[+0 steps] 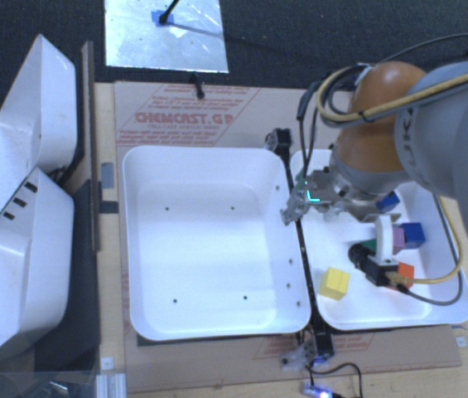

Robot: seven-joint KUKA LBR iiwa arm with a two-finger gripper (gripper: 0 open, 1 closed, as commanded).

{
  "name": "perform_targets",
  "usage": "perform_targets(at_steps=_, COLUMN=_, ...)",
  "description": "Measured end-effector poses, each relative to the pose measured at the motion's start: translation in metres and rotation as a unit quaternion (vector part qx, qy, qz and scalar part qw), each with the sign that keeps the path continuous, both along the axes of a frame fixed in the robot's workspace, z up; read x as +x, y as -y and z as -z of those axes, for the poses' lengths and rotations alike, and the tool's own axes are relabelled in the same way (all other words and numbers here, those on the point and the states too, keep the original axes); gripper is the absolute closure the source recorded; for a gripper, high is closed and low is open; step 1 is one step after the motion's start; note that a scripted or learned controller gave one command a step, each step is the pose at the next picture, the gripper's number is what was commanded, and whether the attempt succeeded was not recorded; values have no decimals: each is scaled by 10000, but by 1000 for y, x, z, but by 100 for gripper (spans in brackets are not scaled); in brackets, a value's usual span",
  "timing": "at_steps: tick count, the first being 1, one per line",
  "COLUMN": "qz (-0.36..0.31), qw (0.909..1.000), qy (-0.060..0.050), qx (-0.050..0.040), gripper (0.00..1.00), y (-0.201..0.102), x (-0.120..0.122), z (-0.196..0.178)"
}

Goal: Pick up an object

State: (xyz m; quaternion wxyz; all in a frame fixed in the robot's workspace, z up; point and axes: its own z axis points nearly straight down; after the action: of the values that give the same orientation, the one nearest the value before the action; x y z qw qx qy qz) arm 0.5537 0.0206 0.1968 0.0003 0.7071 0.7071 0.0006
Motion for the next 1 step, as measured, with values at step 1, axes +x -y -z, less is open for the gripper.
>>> perform_targets(at_steps=1, qz=30, qw=10000, qy=3, qx=-3, gripper=0, y=85, x=-32, z=-17)
